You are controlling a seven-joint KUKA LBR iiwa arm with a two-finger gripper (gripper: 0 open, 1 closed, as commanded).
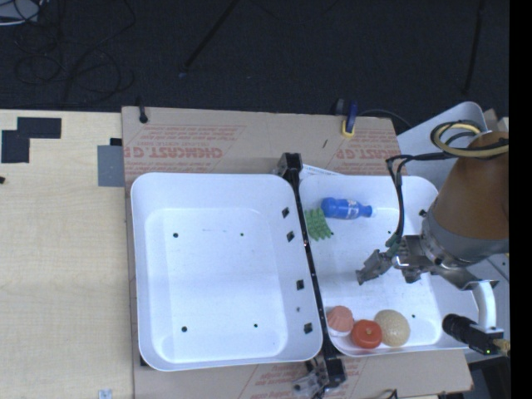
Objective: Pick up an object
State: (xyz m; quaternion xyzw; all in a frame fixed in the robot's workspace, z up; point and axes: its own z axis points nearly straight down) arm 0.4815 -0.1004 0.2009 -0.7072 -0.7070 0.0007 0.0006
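The right bin holds a blue bottle lying on its side near the back, with a green leafy piece just left of it by the divider. At the bin's front lie a pink round piece, a red tomato-like ball and a beige ball in a row. My gripper hangs over the middle of the right bin, above and slightly right of that row, with nothing visible between its fingers. The arm's orange band rises at the right.
The left bin sits beside the right one, parted from it by a black divider bar. Both rest on a cardboard sheet. Black cables loop beside the arm over the right bin's far corner.
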